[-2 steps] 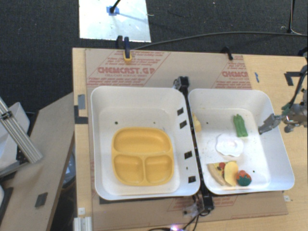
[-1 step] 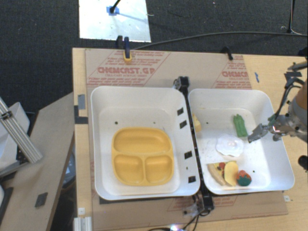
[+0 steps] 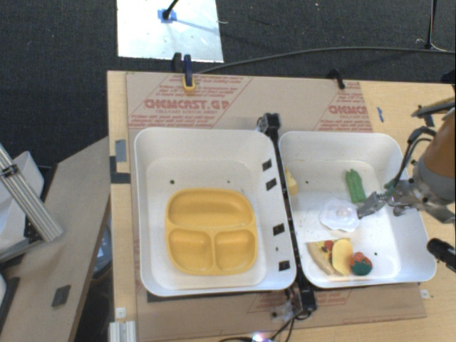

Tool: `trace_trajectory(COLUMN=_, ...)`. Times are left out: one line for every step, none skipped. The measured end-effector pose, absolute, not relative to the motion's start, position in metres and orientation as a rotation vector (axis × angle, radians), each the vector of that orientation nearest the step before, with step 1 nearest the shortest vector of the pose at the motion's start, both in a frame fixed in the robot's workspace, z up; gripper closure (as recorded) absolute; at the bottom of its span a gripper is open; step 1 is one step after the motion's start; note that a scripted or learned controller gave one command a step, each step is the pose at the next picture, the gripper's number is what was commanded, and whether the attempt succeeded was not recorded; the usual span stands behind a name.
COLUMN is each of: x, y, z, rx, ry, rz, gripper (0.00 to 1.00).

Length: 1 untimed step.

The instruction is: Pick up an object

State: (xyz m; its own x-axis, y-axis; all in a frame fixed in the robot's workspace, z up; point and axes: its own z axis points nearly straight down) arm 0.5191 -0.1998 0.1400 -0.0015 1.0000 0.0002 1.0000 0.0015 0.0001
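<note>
The right bin [image 3: 390, 148] holds several small items. A green stick-shaped piece [image 3: 354, 184] lies near its middle, with a white translucent lid-like piece [image 3: 338, 216] just below it. At the bin's front are a tan wedge [image 3: 320, 255], a yellow curved piece [image 3: 342, 255] and a red and green toy [image 3: 362, 263]. My gripper [image 3: 372, 205] reaches in from the right and hangs low, just right of the white piece and below the green stick. I see nothing held in it.
The left bin [image 3: 153, 155] holds a yellow divided plate [image 3: 211, 230]. A small yellow item [image 3: 291, 182] rests against the right bin's left wall. Black clips [image 3: 269, 123] join the bins along the divider. The grey arm [image 3: 434, 169] covers the right bin's right rim.
</note>
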Motion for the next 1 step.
trace_trajectory(x=0.5198, y=-0.1995, z=0.0889, rx=-2.220, ry=-2.222, rz=-0.001, gripper=0.00)
